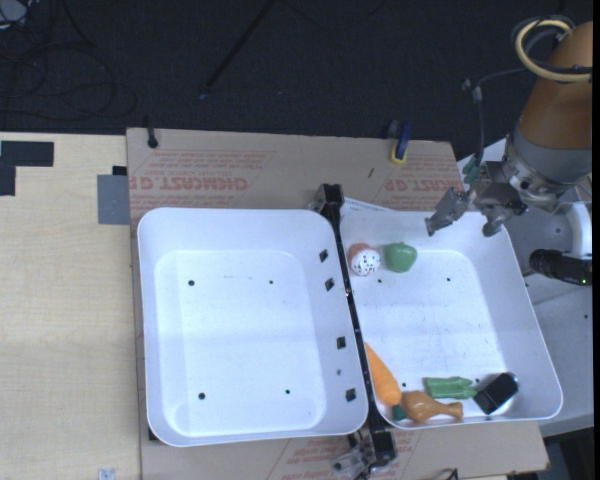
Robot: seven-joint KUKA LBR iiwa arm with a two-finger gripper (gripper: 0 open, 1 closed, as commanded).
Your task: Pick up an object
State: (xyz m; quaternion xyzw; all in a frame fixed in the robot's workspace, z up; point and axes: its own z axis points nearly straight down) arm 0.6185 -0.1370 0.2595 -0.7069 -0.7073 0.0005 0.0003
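below and left of the jaws: green ball (402, 257), lying in the right bin (510, 298) near its far wall, touching or just beside a white speckled ball (364, 260); judged the closest candidate for pick-up.
jaws: gripper (466, 211) hangs over the far right corner of the right bin, two fingers spread wide, nothing between them.
step in hand: judged as approach, no object yet engaged.
method advised: bring the jaws across to the left and straight down over the green ball, fingers straddling it on the sides away from the speckled ball, so that closing does not knock the neighbour or roll the target.
risk: round objects may slip out on closing; the bin wall just behind leaves little margin for one finger.
far below the jaws, near corner: orange carrot (381, 373) against the divider, tan drumstick-shaped toy (429, 406), green flat piece (448, 386) and black block (496, 393), crowded together; judged a harder pick.
surface: both bins white, smooth, shallow, with small dark holes in the floor.
left of the jaws, well apart: left bin (160, 328).
room: bins sit on printed cardboard (240, 173) over a pale wooden bench (50, 298); dark floor with cables (70, 68) beyond.
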